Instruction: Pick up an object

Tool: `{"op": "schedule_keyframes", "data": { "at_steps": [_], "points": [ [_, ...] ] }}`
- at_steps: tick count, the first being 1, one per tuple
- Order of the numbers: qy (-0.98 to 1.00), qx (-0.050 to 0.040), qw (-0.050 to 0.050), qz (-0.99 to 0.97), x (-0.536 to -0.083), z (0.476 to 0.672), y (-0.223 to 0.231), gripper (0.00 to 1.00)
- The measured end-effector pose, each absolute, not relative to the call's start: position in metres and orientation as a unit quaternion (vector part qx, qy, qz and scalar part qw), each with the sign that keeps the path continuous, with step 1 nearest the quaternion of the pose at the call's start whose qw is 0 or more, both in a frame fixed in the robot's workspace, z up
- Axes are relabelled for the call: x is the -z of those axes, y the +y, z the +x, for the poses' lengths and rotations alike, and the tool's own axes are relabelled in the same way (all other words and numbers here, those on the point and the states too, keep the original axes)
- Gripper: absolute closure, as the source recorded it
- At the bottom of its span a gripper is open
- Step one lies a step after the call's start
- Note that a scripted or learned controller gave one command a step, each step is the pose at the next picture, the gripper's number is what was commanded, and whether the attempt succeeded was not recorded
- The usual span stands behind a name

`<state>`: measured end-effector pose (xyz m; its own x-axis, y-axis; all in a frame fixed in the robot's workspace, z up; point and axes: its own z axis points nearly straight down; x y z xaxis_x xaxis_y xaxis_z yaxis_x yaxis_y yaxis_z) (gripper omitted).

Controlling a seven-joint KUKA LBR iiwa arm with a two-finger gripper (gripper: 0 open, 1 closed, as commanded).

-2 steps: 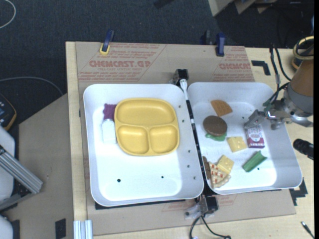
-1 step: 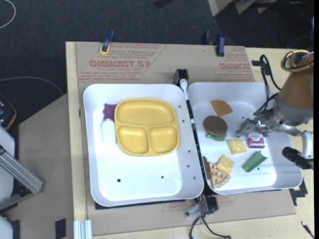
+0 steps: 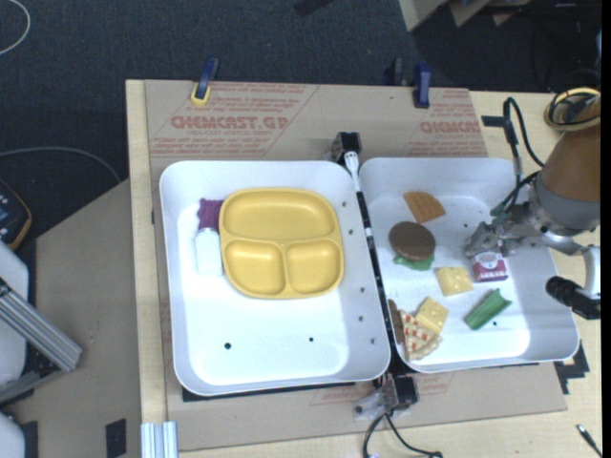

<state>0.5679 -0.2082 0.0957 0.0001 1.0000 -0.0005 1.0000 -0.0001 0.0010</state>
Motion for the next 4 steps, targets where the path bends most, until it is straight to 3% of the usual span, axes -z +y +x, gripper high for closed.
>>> {"op": "schedule_keyframes", "data": {
  "at_steps": [2, 3, 4],
  "points": [
    [0.707, -0.0010, 0.003, 0.707, -0.204, 0.566, -0.219, 1.00],
    [0.707, -0.0009, 0.003, 0.707, -0.227, 0.567, -0.219, 1.00],
    [0.709, -0.0001, -0.002, 0.705, -0.216, 0.563, -0.166, 1.00]
  ]
}}
